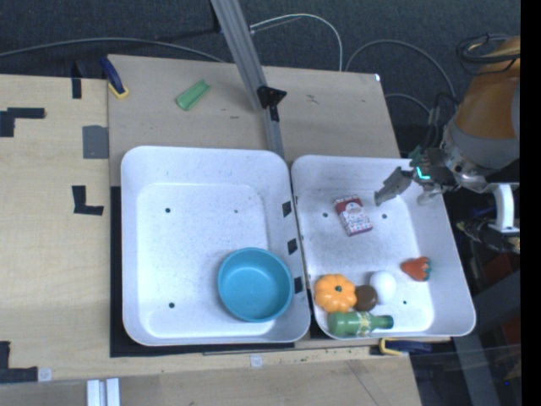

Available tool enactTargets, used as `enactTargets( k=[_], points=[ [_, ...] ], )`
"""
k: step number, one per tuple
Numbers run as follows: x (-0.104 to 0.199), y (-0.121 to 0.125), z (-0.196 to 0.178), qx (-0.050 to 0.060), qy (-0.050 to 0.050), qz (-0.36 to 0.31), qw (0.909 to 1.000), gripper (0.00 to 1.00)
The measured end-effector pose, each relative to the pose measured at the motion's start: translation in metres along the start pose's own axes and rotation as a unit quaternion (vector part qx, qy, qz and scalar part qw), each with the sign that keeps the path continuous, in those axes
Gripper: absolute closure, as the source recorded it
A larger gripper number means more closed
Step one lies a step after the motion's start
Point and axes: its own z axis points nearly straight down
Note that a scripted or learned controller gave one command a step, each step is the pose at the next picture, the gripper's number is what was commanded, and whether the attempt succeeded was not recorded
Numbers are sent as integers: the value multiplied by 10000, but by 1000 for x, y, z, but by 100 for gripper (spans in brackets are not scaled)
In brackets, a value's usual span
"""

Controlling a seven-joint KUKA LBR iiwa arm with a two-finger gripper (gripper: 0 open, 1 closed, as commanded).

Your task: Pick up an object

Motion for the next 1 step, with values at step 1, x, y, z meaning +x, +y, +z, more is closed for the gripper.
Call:
enactTargets(
  k=[1],
  points=[
    [1, -6, 45, 20, -2, 5, 10000, 0]
  ],
)
